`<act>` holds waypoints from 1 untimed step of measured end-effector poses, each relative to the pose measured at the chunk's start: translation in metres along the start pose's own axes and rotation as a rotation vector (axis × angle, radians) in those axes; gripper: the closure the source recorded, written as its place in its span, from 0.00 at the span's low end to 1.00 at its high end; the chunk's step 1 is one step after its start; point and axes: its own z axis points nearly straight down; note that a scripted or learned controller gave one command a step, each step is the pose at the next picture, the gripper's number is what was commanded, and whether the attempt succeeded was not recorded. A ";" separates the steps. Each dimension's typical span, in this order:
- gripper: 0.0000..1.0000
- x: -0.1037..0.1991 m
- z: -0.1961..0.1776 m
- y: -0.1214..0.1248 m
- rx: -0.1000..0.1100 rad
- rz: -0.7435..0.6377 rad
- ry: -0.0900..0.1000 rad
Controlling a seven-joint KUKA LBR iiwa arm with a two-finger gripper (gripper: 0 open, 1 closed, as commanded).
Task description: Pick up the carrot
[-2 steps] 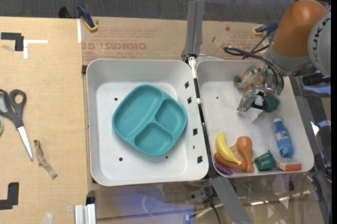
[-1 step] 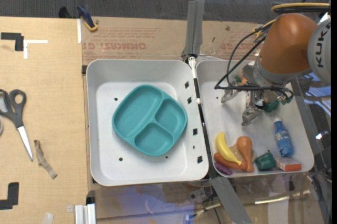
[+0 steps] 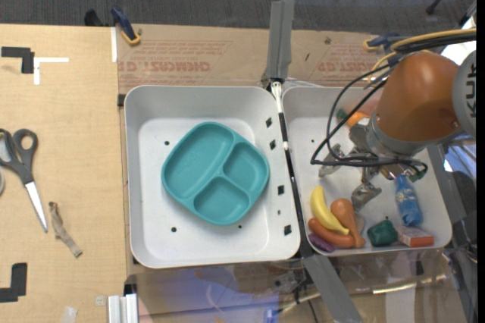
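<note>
Camera view: hovering pincer [image 3: 367, 192] over right bin [image 3: 303, 162], spread or pressed together impossible to tell. Carrot [image 3: 345, 213] lying near bin's front edge, beside banana [image 3: 324, 211], just below pincer. Approaching step underway, seemingly; next calling for lowering onto carrot, avoiding banana.

Teal divided plate [image 3: 216, 173] in left bin [image 3: 136, 185]; scissors [image 3: 24, 166] on bench.
</note>
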 end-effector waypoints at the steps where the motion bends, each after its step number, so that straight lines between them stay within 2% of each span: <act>1: 0.00 0.037 0.000 0.037 0.000 0.115 0.002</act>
